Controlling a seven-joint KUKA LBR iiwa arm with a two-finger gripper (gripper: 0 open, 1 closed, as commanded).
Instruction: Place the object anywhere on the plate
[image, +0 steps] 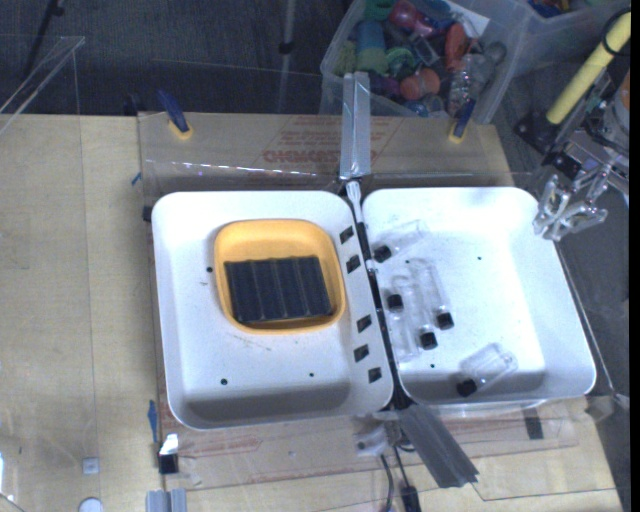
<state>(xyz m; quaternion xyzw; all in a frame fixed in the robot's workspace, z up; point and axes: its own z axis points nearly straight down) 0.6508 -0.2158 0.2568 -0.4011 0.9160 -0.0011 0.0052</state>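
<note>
Hovering at the right bin's (560, 290) far right edge, the gripper (565, 210) holds nothing visible; jaw state can't be told. Dark ridged object (278, 290) already lies on the yellow plate (230, 245) in the left bin (180, 330). Risk: a needless regrasp could drag it off.

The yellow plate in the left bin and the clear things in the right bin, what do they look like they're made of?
Yellow plate: looks like smooth molded plastic, with an even color, rounded rim and soft sheen. The dark ribbed slab on it could be rubber or plastic; hard to tell. Clear pieces: probably transparent plastic, glinting, with the white bin showing through.
</note>
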